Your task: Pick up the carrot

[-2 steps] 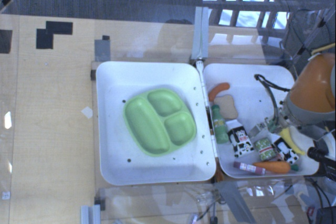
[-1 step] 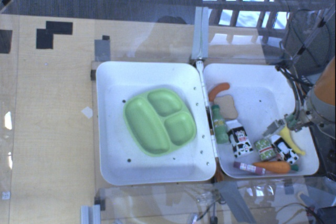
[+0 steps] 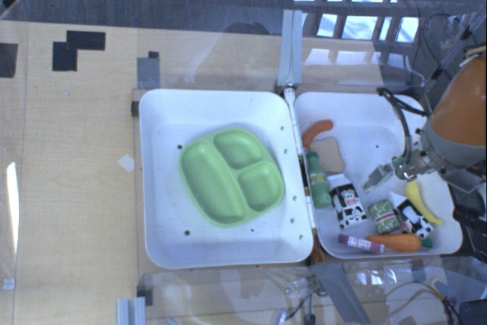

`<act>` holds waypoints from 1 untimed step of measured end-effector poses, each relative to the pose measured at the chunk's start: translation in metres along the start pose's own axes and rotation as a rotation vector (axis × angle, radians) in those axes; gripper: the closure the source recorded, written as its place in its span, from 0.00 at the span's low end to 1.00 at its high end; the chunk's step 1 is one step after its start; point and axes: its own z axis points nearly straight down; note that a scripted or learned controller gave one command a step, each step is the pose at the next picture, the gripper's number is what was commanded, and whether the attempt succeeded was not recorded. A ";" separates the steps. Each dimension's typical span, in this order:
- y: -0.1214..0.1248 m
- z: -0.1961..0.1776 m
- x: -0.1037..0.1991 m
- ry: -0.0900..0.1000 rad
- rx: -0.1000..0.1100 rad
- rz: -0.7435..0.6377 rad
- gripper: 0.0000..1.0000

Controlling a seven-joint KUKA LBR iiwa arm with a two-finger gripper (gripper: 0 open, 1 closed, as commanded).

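Lying along the near wall of the right bin (image 3: 358,106), the carrot (image 3: 394,242) points its orange body toward the left, its green top at the right end beside the bin's near right corner. A purple marker-like tube (image 3: 362,243) lies touching or just beside the carrot's left tip. Just behind the carrot stand a small green carton (image 3: 384,215) and a black-and-white cow-patterned item (image 3: 349,206); a second cow-patterned piece (image 3: 415,219) sits to the right of the carton.

The claw (image 3: 389,171) hangs over the middle of the right bin, above and behind the carrot and well apart from it. Whether its fingers are spread or closed cannot be determined; nothing is seen gripped.

A banana (image 3: 419,199) lies just right of the claw, against the right wall. A green bottle (image 3: 317,180) lies along the left wall. Farther back are a slice of bread (image 3: 329,154) and a sausage (image 3: 316,130).

The left bin (image 3: 156,186) carries a green three-compartment plate (image 3: 230,176). Both bins rest on the bench (image 3: 68,164).
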 end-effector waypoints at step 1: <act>-0.011 0.041 0.007 -0.002 -0.003 -0.081 0.00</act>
